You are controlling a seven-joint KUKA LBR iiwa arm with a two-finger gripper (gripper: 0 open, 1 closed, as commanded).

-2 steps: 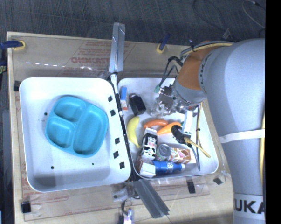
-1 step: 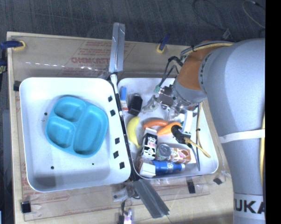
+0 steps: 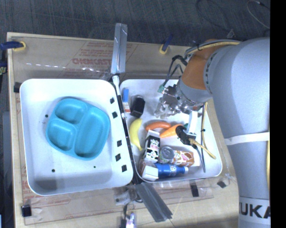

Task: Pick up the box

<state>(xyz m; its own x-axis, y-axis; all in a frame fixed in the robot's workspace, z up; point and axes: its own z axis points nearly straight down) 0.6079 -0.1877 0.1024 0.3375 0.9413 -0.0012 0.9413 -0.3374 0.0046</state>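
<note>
Claw (image 3: 167, 107) poised above the right bin (image 3: 213, 167), grip state impossible to tell. Box (image 3: 152, 149) lying below-left — best approached straight down, clear of banana (image 3: 135, 133) and carrot (image 3: 158, 126).

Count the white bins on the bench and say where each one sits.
2. The left bin holds a blue tray; the right bin holds the clutter.

Single fixed camera above my bench (image 3: 19, 194), slanted down, both white bins (image 3: 33, 175) in frame; my arm (image 3: 242, 103) right of them.
</note>
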